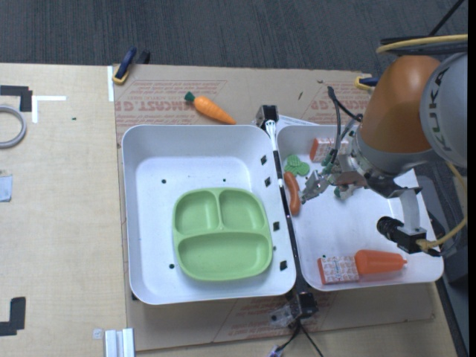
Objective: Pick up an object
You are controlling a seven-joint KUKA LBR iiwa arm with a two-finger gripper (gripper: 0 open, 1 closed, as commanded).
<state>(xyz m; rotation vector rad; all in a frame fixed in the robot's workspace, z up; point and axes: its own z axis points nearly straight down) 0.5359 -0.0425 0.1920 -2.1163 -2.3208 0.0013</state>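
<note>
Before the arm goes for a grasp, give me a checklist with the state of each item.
1. Gripper is over the right bin, near its left wall: ok.
2. A target lies close: a sausage just left of the gripper, a green leafy piece above it: ok.
3. Something already between the fingers: cannot tell, the tip is too cluttered to read.
4. Other picks in the right bin: a big carrot and a small box by the near wall: ok.
5. Small carrot lies outside both bins on the cardboard: not ok as a target.
6. Left bin holds a green tray: ok.
</note>
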